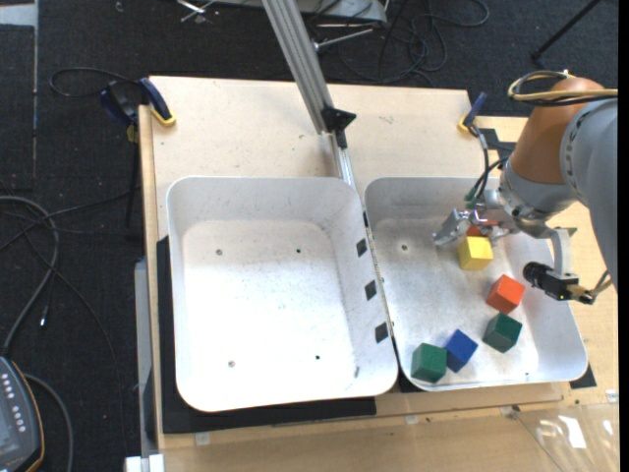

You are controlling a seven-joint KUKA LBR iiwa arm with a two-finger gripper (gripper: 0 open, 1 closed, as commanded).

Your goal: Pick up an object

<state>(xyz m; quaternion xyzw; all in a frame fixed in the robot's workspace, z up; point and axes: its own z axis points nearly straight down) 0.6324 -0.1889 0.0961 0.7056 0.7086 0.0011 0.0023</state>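
The robot's metal hand (470, 222) hangs low in the right white bin (413, 264), its grip indiscernible, touching a yellow cube (476, 253); nearby lie one orange cube (506, 292), one blue (461, 348), two green (428, 362).

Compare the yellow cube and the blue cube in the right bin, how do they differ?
The yellow cube sits near the right white bin's middle, right by the gripper; the blue cube lies near the front rim. The yellow cube stands alone; the blue cube touches a green cube. Both look like similar-sized small blocks.
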